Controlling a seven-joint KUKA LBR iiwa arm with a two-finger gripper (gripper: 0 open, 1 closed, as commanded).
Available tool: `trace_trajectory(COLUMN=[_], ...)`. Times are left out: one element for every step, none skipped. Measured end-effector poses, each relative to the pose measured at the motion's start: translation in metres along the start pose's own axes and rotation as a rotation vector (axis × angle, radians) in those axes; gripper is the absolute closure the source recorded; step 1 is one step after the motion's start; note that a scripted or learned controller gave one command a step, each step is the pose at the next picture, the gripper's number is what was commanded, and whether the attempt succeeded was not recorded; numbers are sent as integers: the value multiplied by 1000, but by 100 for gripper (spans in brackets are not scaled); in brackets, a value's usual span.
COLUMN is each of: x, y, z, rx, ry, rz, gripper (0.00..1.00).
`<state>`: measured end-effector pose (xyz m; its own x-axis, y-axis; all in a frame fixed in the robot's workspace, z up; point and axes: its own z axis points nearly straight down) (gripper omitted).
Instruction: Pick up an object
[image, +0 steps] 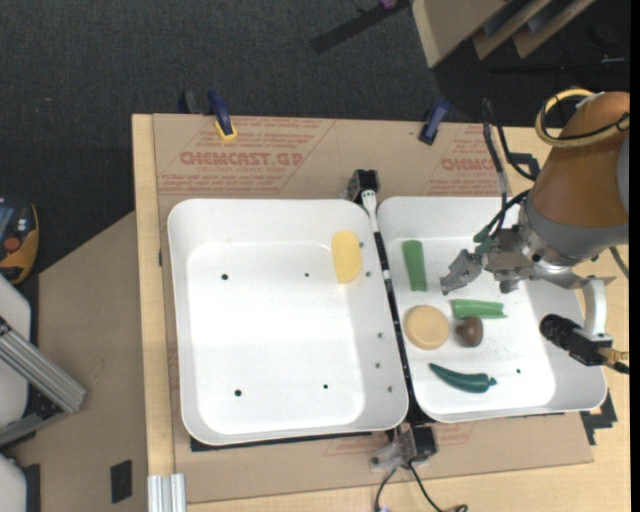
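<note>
In the right bin (560, 400) lie a green stick (414, 265), a flat green piece (477, 310), a tan round disc (427, 327), a small brown ball (469, 331) and a dark green pepper (462, 377). A yellow oblong piece (346, 257) lies in the left bin (260, 330) near its right wall. My gripper (462, 279) hangs over the right bin, just above the flat green piece and to the right of the green stick. Nothing shows held in it.
The grey arm with its orange band (590, 130) comes in from the right over the right bin's far side. The bins sit on a cardboard sheet (250, 150) held by blue clamps (218, 108). A divider ridge (385, 290) separates the bins.
</note>
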<state>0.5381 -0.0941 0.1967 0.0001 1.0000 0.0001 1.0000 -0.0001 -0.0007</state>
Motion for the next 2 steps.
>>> trace_trajectory(x=[-89, -134], y=[-50, -38], z=[71, -57], rx=[10, -16], ry=[-1, -10], rz=[11, 3], gripper=[0, 0])
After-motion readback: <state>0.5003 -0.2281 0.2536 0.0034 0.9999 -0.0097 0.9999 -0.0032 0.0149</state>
